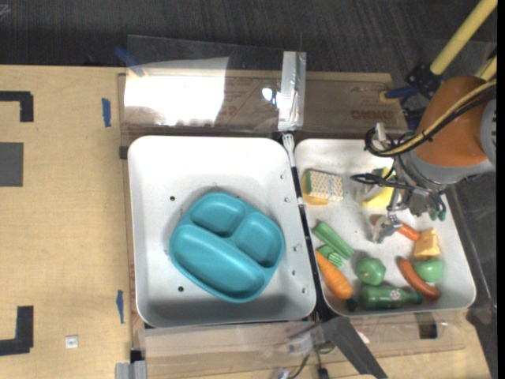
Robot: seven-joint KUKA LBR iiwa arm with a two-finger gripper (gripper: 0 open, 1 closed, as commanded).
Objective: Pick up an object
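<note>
The right bin (pixel 465 290) holds several toy foods: a waffle-like yellow block (pixel 323 186), a green bean pod (pixel 332 240), an orange carrot (pixel 334 277), a green round vegetable (pixel 369 271), a dark green cucumber (pixel 387 296), a red sausage (pixel 415 278), a green apple-like piece (pixel 431 270), an orange wedge (pixel 427 245) and a yellow piece (pixel 378 198). My gripper (pixel 387 226) hangs low over the middle of this bin, just below the yellow piece and beside a small orange-red piece (pixel 408 232). Nothing shows clearly between its fingers.
The left bin (pixel 150 164) holds a teal divided plate (pixel 227 245). A clear plastic sheet (pixel 213 93) and a metal strip (pixel 292 89) lie behind the bins. Cables and a yellow pole (pixel 465 30) sit at the upper right near the arm.
</note>
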